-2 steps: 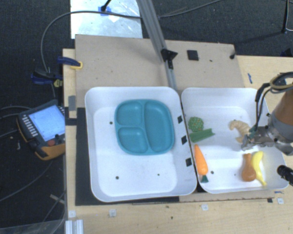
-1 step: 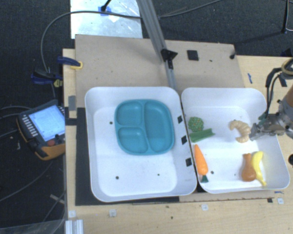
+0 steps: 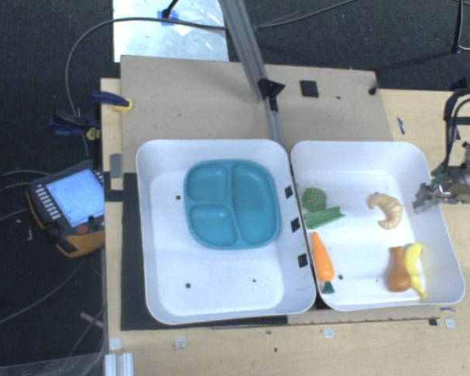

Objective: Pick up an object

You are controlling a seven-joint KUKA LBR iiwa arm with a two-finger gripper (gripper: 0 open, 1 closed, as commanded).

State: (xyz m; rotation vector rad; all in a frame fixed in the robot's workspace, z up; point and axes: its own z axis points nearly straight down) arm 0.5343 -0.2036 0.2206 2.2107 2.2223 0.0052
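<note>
While the gripper (image 3: 432, 194) sits at the right rim of the right bin (image 3: 352, 157), the objects lie inside that bin to its left and below it. Closest is the croissant (image 3: 387, 209), near the gripper toward the bin's middle and apart from it. A banana (image 3: 414, 267) and a chicken drumstick (image 3: 398, 270) lie touching each other in the bin's lower right corner, below the gripper. Along the bin's left wall, well apart from the gripper, are a broccoli floret (image 3: 314, 199), a green bean pod (image 3: 323, 217) just under it, and a carrot (image 3: 322, 257) lower down. From this slanted overhead view I cannot tell how the gripper stands, and nothing shows within its grasp. Over in the left bin (image 3: 219, 288) rests a blue divided plate (image 3: 231, 204).
</note>
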